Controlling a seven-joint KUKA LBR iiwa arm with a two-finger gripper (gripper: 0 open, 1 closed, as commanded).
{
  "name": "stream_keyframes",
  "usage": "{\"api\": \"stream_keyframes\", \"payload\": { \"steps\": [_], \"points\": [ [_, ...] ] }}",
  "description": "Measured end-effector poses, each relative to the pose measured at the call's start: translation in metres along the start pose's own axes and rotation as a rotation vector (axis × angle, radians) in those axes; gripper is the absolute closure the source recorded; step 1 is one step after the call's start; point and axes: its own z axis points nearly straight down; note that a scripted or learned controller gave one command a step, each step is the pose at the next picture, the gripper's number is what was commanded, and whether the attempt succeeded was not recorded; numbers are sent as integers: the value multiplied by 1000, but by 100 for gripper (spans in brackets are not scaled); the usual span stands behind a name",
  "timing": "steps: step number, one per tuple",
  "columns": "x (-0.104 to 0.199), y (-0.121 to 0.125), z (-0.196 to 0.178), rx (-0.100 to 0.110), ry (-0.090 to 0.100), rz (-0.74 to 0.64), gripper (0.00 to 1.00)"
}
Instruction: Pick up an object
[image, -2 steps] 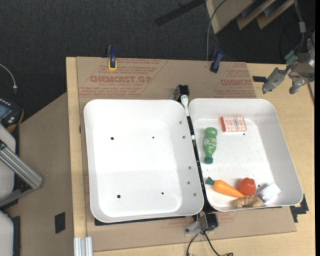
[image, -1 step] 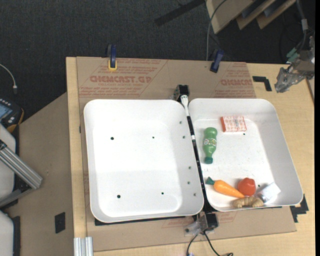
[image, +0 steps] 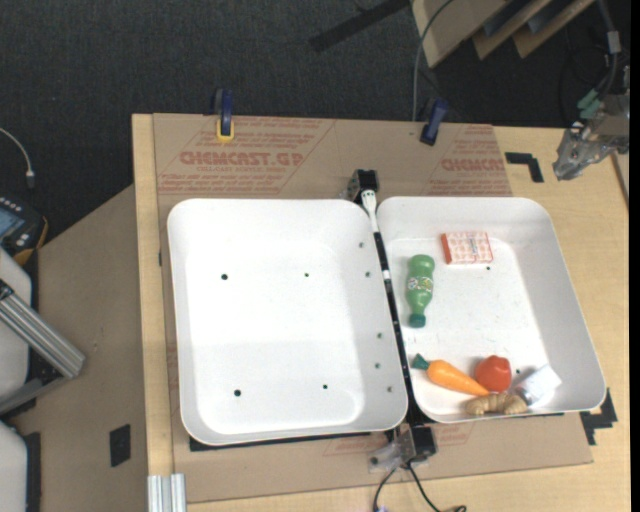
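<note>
White right bin (image: 560, 300) holds our choices; the tool (image: 580, 150) waits outside it, spread untellable. We next descend over the green bottle (image: 419, 288).

Left bin (image: 200, 300): floor bare, open access from above. Right bin (image: 560, 270): centre and right floor free. Obstacles: red-patterned packet (image: 467, 248) upper middle; green bottle (image: 419, 288) near left wall; carrot (image: 449, 376), tomato (image: 492, 373), ginger root (image: 496, 404), white piece (image: 541, 384) clustered along lower edge, close together or touching.
</note>
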Motion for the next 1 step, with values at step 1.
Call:
{"api": "stream_keyframes", "payload": {
  "steps": [1],
  "points": [
    [0, 1, -11, -4, -3, -2, 100]
  ]
}}
